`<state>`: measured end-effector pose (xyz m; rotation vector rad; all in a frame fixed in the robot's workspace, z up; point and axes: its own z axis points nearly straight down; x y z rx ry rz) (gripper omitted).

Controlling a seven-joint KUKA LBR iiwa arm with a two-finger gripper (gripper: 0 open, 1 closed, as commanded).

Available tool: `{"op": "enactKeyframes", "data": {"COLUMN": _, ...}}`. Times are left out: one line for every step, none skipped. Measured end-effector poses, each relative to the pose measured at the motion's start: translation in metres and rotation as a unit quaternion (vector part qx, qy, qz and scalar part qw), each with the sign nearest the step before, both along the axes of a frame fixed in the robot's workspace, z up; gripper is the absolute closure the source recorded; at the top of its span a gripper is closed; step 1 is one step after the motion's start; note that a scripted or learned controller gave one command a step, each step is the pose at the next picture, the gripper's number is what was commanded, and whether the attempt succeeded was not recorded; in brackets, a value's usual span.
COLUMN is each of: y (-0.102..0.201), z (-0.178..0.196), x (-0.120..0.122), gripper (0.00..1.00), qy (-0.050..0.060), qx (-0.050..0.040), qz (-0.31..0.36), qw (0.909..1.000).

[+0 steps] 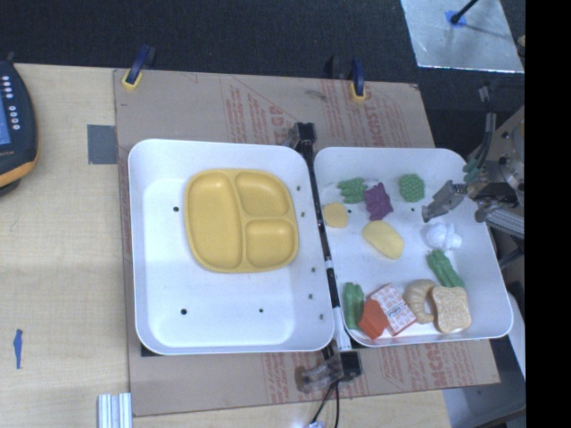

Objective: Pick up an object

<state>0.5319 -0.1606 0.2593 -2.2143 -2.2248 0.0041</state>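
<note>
The right bin (pixel 477 172) holds several toy foods. A green leafy piece (pixel 352 188), purple grapes (pixel 378 201) and a round green piece (pixel 410 186) lie near its far side. Below them are a small yellow piece (pixel 335 215), a yellow lemon-like lump (pixel 383 239) and a white crumpled item (pixel 441 235). Along the near side lie a green pod (pixel 443 268), a green vegetable (pixel 353 303), a red-and-white packet (pixel 390 310), a bread roll (pixel 419 298) and a toast slice (pixel 451 308). My gripper (pixel 459 199) hangs over the bin's right side, just above the white item and not touching it.
The left bin (pixel 161 266) bears a yellow divided plate (pixel 241 219). A black clip (pixel 304 135) joins the bins at the far end. Blue clamps (pixel 357 80) pin the cardboard sheet. A handheld pendant (pixel 11 123) lies at the far left.
</note>
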Motion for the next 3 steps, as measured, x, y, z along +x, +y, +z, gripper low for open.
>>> {"op": "enactKeyframes", "data": {"y": -0.048, "z": -0.169, "x": -0.023, "gripper": 0.00, "qy": 0.007, "qx": 0.0013, "qz": -0.002, "qw": 1.0000}}
{"op": "enactKeyframes", "data": {"y": -0.048, "z": -0.149, "x": -0.018, "gripper": 1.00, "qy": -0.001, "qx": -0.0012, "qz": 0.001, "qw": 1.0000}}
{"op": "enactKeyframes", "data": {"y": -0.048, "z": -0.150, "x": -0.018, "gripper": 0.00, "qy": -0.001, "qx": -0.0011, "qz": 0.001, "qw": 1.0000}}
